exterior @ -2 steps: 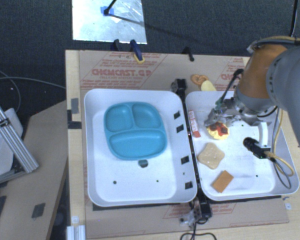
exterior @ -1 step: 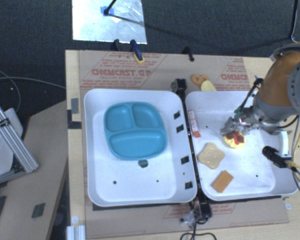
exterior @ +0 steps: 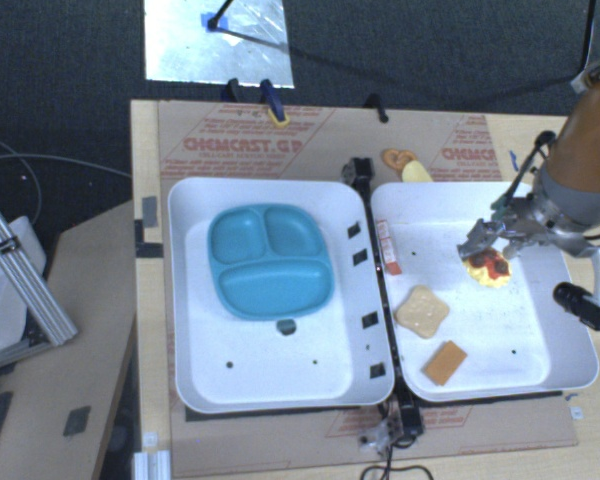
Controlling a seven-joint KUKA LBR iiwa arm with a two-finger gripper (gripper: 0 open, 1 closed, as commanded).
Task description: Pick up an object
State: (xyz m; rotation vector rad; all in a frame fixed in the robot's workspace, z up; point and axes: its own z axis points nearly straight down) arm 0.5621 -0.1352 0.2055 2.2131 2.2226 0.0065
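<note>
In the right bin (exterior: 540, 368), my gripper (exterior: 487, 244) hangs low over a yellow and red toy food piece (exterior: 494, 271). It sits right at the piece's upper edge and covers part of it, so I cannot make out whether it touches the piece. A beige toast-shaped piece (exterior: 422, 311) lies near the bin's middle. An orange-brown block (exterior: 444, 362) rests closer to the front wall.
The left bin (exterior: 195, 368) holds a blue divided plate (exterior: 270, 261) and a small dark piece (exterior: 286, 326) in front of it. A red and white strip (exterior: 385, 246) lies along the divider. Behind the right bin, an orange piece (exterior: 397, 157) and a yellow piece (exterior: 416, 173) sit on the cardboard.
</note>
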